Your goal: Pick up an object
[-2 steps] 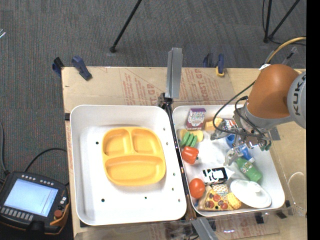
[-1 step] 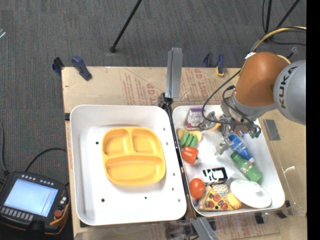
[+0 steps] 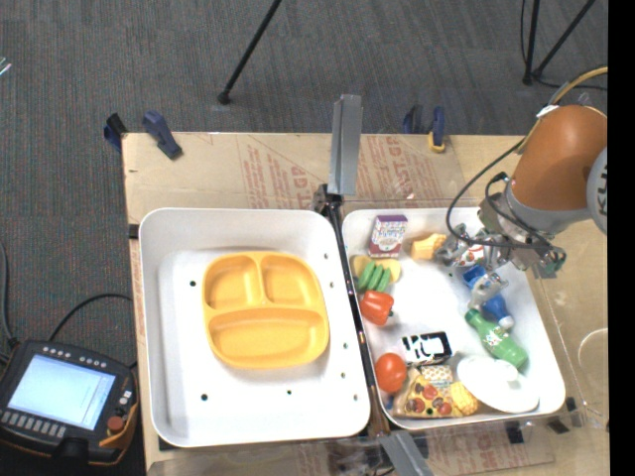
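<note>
The right bin (image 3: 549,337) holds several toy foods. A purple box (image 3: 389,234) and a yellow wedge (image 3: 429,247) lie at its back. Green and yellow vegetables (image 3: 375,272) and a red pepper (image 3: 377,306) sit along the left wall. A red tomato (image 3: 390,372), a pizza slice (image 3: 434,393), a black-and-white card (image 3: 427,346) and a white plate (image 3: 496,383) lie at the front. A green bottle (image 3: 496,337) and a small blue item (image 3: 492,301) lie on the right. My gripper (image 3: 477,263) hangs low over the bin's back right, just above the blue item.
The left bin (image 3: 159,266) holds a yellow divided tray (image 3: 266,307). A grey post (image 3: 346,147) stands behind the gap between the bins. Clamps (image 3: 159,132) grip the bench's back edge. A teach pendant (image 3: 64,400) lies at the lower left.
</note>
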Available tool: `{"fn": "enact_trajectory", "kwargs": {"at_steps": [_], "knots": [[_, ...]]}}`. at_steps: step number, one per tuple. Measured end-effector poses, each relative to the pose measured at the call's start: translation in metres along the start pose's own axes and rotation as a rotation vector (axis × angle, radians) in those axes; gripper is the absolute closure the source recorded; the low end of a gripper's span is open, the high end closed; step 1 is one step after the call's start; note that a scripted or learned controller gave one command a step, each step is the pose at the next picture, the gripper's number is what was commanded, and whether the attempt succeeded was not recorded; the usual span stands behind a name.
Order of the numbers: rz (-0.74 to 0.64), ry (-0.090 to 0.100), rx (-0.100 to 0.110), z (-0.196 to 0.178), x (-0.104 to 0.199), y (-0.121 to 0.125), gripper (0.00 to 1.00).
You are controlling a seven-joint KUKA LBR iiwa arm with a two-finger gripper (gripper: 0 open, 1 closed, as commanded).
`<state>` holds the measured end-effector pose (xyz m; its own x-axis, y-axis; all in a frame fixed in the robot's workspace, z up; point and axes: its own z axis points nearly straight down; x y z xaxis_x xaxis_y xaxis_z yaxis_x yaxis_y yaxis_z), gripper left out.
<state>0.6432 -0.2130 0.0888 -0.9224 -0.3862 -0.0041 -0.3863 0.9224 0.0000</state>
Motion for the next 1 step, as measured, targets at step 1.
{"fn": "enact_trajectory", "kwargs": {"at_steps": [1], "knots": [[-0.025, -0.001, -0.002, 0.0002, -0.0116, 0.0457, 0.0]]}}
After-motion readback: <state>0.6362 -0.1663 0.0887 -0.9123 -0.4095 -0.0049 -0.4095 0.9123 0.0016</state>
